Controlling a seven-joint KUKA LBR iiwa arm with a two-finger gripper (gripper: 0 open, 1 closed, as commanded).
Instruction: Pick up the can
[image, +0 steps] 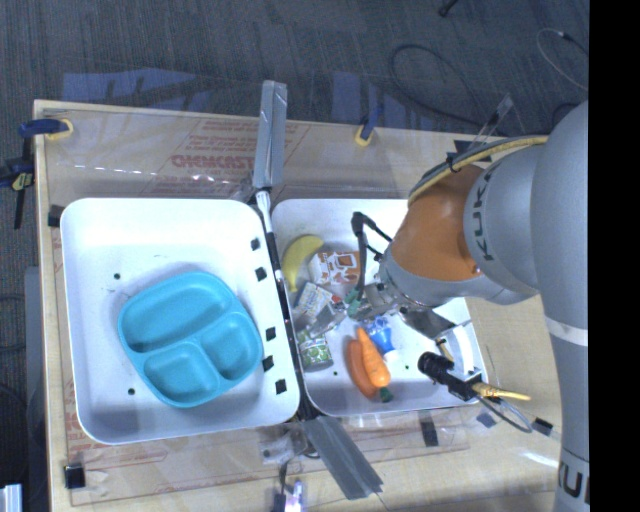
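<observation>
In the right bin (330, 405), a small silvery can with a green label (315, 351) lies on its side near the left wall, just left of the carrot (368, 367). My gripper (363, 300) reaches down into the middle of this bin, above and to the right of the can. It hangs over a pile of small packets (318, 301) and a blue and white item (381, 335). The orange wrist band (432, 240) and the grey arm hide the bin's right half.
A yellow banana (298, 258) lies at the back of the right bin beside a printed carton (339, 266). The left bin (90, 230) holds a blue divided plate (188, 338). A black divider rail (272, 300) runs between the bins. Cables trail at the front right.
</observation>
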